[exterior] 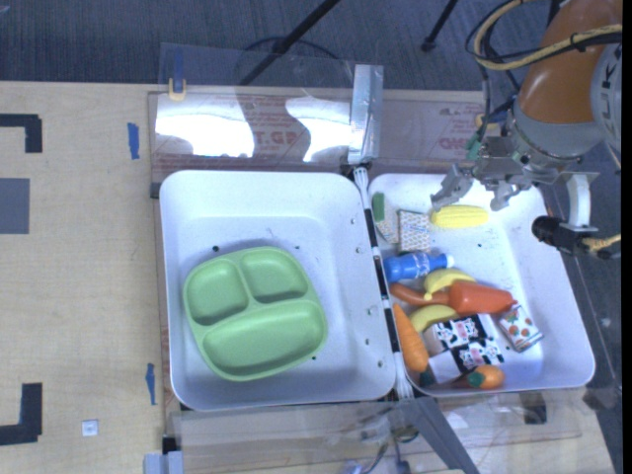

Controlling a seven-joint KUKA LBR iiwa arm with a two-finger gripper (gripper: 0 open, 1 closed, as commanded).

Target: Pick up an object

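Note:
The right bin (563, 294) holds a pile of toy food. At its far end lies a yellow oblong piece (460, 216). My gripper (474, 192) hangs just above that piece, at its far side, open, with one finger (443, 189) to the left and the other (505, 196) to the right. Nothing sits between the fingers. Closer to the camera lie a blue bottle (419, 265), a yellow banana (446, 281), an orange-red vegetable (481, 297), a carrot (411, 342) and a black-and-white carton (464, 339).
The left bin (197, 205) holds a green divided plate (257, 311). A small patterned card (413, 227) and a strawberry-print carton (520, 330) also lie in the right bin. A clear panel (257, 117) stands behind the bins. The arm's orange band (573, 47) is at the upper right.

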